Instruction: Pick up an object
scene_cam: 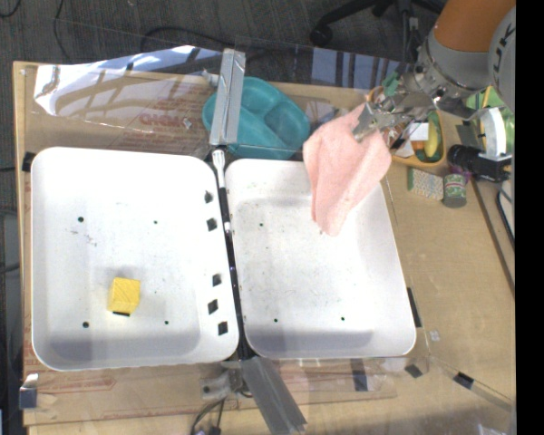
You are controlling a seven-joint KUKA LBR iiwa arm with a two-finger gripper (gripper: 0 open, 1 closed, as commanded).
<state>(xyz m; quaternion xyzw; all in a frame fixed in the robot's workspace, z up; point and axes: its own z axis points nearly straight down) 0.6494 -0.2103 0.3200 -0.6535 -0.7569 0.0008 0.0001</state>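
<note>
A pink cloth (343, 175) hangs in the air over the back right part of the right bin (317, 333). Its top corner is pinched in my gripper (372, 123), which is shut on it above the bin's far right edge. The cloth droops down and to the left, its lower tip over the bin floor. A small yellow block (124, 295) lies in the left bin (63, 198), near its front left.
A teal dish (258, 120) sits behind the bins. Tape rolls and small items (440, 175) crowd the bench right of the right bin. A metal divider (225, 243) runs between the bins. Clear plastic sheet (118, 84) lies at the back left.
</note>
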